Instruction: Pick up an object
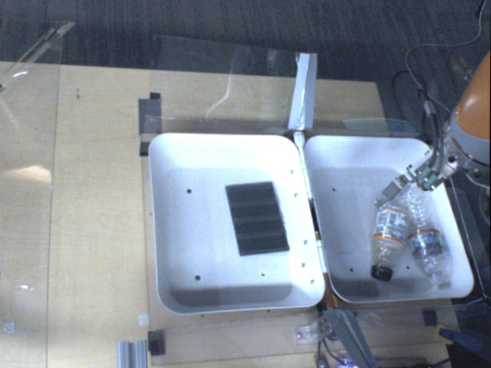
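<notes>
Claw [405, 184], fingers slightly apart and holding nothing, poised in the right bin [337, 159] just above two clear plastic water bottles [405, 236]. A dark ridged block [257, 218] lies in the left bin [176, 167]. Nothing lifted; the grasp is not yet made.

Right bin [337, 167]: two clear plastic bottles lying on their sides, close together. Bottle with black cap [390, 238], cap toward near edge. Second bottle [426, 245], blue-labelled, just right of it. Left bin [176, 205]: dark ribbed rectangular block [256, 218], flat, centred.
</notes>
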`<state>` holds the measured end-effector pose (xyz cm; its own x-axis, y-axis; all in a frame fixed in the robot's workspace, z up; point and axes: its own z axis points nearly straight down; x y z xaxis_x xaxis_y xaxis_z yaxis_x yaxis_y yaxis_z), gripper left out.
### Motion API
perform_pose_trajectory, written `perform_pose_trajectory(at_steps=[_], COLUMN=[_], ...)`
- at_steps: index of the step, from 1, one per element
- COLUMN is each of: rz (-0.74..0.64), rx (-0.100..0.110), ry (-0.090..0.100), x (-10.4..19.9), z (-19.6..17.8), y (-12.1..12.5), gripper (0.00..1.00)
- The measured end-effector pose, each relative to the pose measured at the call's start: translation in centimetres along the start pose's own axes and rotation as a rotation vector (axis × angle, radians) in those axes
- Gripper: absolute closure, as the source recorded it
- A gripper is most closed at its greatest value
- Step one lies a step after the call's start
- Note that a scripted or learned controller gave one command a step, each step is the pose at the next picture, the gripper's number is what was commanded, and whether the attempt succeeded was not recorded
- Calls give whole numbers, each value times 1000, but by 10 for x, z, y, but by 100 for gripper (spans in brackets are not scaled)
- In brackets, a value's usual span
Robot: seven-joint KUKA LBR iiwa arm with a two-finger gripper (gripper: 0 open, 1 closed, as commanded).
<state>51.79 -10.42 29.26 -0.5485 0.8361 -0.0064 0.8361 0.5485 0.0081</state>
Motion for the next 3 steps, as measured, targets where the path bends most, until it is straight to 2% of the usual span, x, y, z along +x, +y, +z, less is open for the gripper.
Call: perform_pose_trajectory(at_steps=[1, 2, 3], rz=[3, -176, -322], rx=[3, 2, -5], ry=[2, 2, -6], x=[-28, -45, -46], z=[151, 201, 203], y=[-47, -66, 1], gripper=[0, 0, 0])
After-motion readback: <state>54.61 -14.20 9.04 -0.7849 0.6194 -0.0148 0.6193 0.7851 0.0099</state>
